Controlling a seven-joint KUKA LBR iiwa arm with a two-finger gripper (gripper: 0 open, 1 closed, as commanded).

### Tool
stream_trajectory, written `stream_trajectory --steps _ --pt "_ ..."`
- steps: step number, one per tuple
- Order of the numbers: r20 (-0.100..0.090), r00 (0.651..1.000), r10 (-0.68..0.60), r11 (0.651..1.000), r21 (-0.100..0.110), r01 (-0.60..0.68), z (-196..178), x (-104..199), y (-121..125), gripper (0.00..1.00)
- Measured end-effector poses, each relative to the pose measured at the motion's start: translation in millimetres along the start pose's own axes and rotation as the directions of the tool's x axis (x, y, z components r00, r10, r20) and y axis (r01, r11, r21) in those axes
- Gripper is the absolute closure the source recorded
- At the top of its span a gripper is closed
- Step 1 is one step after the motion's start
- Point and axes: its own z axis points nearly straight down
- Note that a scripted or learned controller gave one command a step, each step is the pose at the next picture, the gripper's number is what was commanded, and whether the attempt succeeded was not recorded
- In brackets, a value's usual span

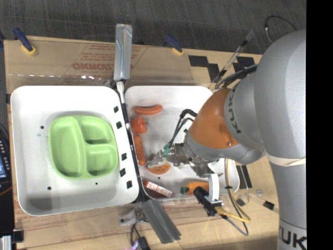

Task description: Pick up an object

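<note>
The right bin [171, 94] holds several small food toys. A reddish sausage [148, 109] lies near its back. An orange-red piece [138, 125] and a long orange piece [139, 147] sit along the left wall. An orange wedge [159, 167] lies just under my gripper [160, 158], which is low in the bin's middle and points left. A dark brown bar [157, 189] rests at the front wall, with a small orange piece [196, 187] to its right. The arm's orange band [210, 126] hides the bin's right half.
The left bin [31, 108] holds a green divided plate [83, 146]. A raised divider [127, 139] with black clips separates the two bins. Cables [234, 212] trail at the front right of the bench.
</note>
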Motion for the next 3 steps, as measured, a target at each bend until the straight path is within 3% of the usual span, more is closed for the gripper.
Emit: stream_trajectory --steps 1,2,3 --pt "-0.001 1.0 -0.003 1.0 -0.004 0.003 -11 1 2 1.0" --pt "0.001 0.997 -0.076 0.997 0.008 0.076 -95 55 27 1.0" --pt "0.001 0.997 -0.075 0.997 0.01 0.075 -94 54 27 0.0"
